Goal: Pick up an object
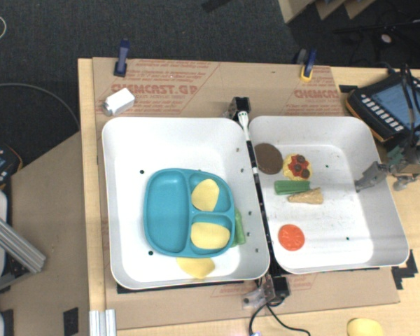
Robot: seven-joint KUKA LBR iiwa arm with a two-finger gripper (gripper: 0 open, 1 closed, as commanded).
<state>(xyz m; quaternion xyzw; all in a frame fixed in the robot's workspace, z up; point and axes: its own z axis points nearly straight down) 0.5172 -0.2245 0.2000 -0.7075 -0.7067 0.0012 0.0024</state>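
Toy food pieces are being displayed in the right bin (378,252): a brown disc (269,157), a pizza slice (297,166), a green bean (292,186), a wedge (306,197), a tomato slice (291,237). Nothing is being pinched by the pincer (370,176) at the right wall; its spread cannot be told.

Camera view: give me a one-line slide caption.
Gripper at the right bin's right edge; toy foods lie mid-bin; the left bin holds a teal divided tray.
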